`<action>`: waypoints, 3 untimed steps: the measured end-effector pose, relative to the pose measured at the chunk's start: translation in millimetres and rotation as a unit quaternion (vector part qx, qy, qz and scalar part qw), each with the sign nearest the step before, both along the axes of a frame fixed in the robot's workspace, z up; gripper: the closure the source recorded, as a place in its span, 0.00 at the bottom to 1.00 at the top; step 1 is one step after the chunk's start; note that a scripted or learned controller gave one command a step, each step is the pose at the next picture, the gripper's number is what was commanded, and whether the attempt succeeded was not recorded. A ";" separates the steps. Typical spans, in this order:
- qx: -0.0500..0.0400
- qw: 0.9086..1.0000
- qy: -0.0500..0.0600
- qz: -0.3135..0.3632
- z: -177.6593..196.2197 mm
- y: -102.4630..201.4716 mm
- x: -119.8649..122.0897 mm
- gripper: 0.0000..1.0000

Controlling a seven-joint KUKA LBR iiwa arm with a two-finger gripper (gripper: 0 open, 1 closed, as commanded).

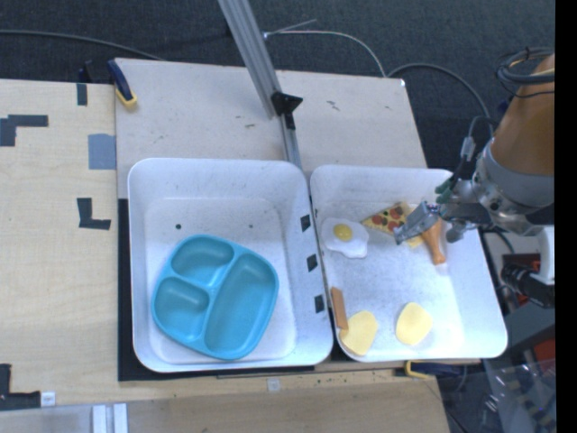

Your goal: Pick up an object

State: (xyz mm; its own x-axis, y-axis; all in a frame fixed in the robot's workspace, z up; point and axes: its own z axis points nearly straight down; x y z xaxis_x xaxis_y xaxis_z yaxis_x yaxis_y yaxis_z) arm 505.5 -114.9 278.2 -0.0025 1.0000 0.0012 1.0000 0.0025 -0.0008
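My gripper hangs low over the upper right part of the right bin. It is directly above an orange stick-shaped toy and right beside a pizza slice toy. To their left lies a fried egg toy. Near the bin's front edge are two yellow pieces and a second orange stick. Nothing can be seen held in the gripper.
The left bin holds a blue divided plate. A metal pole slants from the top down to the bins' shared wall. The arm's grey body fills the right side.
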 end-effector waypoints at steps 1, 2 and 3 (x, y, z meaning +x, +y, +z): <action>0.001 1.000 0.000 0.001 9.7 1.2 0.5 1.00; 0.000 1.000 0.000 0.002 5.5 62.3 21.1 1.00; 0.000 1.000 0.003 0.001 -52.4 104.1 33.5 1.00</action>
State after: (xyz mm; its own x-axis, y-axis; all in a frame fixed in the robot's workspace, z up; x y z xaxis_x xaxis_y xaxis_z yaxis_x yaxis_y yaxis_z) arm 539.0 -10.8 225.8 -0.0044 1.0000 0.0006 1.0000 0.0044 -0.0072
